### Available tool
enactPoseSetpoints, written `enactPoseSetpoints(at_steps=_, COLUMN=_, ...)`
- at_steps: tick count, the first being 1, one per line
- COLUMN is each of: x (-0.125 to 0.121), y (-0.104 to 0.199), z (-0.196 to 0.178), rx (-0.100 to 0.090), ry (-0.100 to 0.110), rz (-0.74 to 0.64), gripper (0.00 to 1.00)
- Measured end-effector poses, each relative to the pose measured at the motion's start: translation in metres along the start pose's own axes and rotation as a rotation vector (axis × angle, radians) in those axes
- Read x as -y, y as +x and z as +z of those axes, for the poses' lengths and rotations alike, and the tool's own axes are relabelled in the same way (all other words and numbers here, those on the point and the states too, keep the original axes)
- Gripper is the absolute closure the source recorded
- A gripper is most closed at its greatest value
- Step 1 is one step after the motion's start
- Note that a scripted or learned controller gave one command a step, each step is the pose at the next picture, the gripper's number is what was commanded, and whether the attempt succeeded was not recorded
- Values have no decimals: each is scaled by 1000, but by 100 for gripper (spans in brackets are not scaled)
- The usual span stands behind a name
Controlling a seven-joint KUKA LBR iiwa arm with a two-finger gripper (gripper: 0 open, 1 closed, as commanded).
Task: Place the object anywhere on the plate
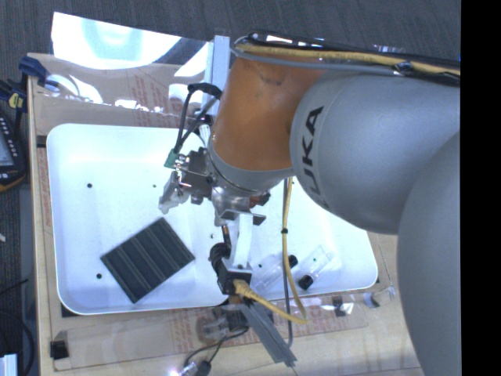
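A dark grey ribbed rectangular plate (147, 258) lies flat in the white bin (86, 155), near its front edge and turned at an angle. My gripper (174, 194) hangs just above and behind the plate's far right corner, at the end of the big grey and orange arm (258, 116). The arm's bulk hides most of the gripper. A small clear object with black ends (311, 266) lies on the white floor to the right, near the front rim and under the arm.
The arm covers the middle and right of the bench. Bare white bin floor stretches to the left and behind the plate. Cables and a black device (9, 143) sit past the left edge of the bench.
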State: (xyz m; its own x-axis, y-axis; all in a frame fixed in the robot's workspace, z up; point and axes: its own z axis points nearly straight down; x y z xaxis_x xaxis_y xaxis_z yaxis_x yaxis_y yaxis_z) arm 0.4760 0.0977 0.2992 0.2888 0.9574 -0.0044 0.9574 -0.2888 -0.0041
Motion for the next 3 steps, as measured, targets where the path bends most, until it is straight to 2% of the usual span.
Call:
enactPoseSetpoints(at_steps=1, x=20, y=65, z=-144, rx=-6, ry=-5, rz=-35, gripper=100)
enactPoseSetpoints(at_steps=2, x=-8, y=-25, z=-57, rx=-2, ry=0, rz=-167, gripper=100)
enactPoseSetpoints(at_steps=3, x=-20, y=-64, z=-10, rx=-2, ry=-2, rz=-390, gripper=100)
